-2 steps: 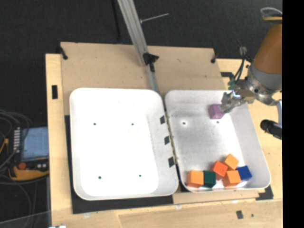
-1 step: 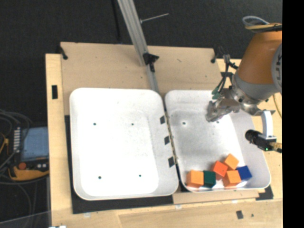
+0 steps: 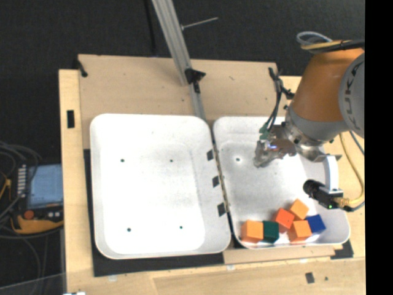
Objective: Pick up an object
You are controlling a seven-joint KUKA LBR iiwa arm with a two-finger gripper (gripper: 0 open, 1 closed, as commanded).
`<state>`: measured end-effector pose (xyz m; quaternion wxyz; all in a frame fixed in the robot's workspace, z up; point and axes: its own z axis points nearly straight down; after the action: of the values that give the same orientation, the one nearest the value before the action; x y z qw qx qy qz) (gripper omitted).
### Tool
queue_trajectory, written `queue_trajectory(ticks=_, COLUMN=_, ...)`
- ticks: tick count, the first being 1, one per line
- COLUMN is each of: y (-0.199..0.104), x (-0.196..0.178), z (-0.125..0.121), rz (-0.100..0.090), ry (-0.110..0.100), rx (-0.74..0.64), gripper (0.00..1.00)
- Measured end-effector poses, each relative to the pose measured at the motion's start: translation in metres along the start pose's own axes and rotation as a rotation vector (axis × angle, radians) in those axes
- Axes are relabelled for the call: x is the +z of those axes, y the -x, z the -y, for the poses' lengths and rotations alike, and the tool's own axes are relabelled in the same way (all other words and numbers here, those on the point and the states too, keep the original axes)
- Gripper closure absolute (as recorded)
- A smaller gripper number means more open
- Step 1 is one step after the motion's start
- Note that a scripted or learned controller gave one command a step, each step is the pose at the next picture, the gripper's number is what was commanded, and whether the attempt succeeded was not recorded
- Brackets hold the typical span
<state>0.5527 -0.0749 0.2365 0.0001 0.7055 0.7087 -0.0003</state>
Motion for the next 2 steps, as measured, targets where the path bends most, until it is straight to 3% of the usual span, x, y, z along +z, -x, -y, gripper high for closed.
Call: queue_trajectory(ticks=2, y=-0.103, x=-0.006, z=0.037, rz=-0.003, ry=-0.001, rx=-0.004, gripper=1.00)
